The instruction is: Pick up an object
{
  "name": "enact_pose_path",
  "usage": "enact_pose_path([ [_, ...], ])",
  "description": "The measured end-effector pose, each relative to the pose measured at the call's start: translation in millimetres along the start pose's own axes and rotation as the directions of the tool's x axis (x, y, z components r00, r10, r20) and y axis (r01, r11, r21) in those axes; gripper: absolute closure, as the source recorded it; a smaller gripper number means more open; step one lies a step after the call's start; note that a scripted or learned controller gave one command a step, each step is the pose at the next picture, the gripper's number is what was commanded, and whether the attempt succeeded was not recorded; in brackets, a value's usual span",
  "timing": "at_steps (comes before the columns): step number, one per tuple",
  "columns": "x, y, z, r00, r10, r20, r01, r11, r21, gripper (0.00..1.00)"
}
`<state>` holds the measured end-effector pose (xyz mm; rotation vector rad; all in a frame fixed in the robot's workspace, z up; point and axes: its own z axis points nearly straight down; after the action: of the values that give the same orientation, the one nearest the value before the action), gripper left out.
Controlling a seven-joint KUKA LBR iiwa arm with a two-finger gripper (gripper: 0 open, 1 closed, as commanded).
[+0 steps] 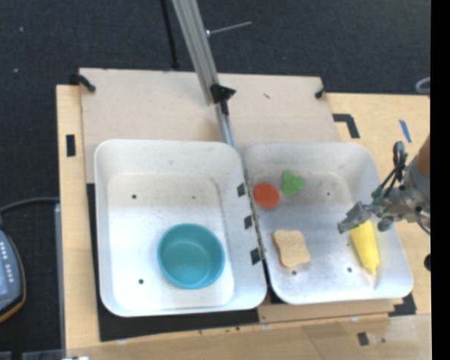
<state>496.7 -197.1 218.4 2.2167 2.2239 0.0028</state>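
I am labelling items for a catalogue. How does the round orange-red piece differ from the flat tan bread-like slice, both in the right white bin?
The round orange-red piece is small and disc-like; the flat tan bread-like slice is larger and roughly square. The orange-red piece lies nearer the bin's far side, beside a small green piece; the tan slice lies nearer the front, with nothing touching it. Both rest in the right white bin, close to its left wall.

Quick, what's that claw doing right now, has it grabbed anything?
Gripper: right at the top of the yellow object; whether it grips it cannot be told.
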Motion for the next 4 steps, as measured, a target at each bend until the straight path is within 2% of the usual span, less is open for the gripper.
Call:
enact_pose_path([
  [1, -0.1, 0.0, 0.0, 1.0, 0.001, 0.0, -0.001, 1.0, 0.0, 0.0],
  [2, -0.8, -7.3, 56.0, 1.0, 0.003, 0.001, -0.003, 1.0, 0.001, 0.0],
  [3, -2.7, -2.2, 114.3, 1.0, -0.003, -0.012, 0.003, 1.0, 0.009, 0.0],
  [4, -0.1, -1.0, 115.7, 1.0, -0.001, -0.009, 0.001, 1.0, 0.005, 0.0],
])
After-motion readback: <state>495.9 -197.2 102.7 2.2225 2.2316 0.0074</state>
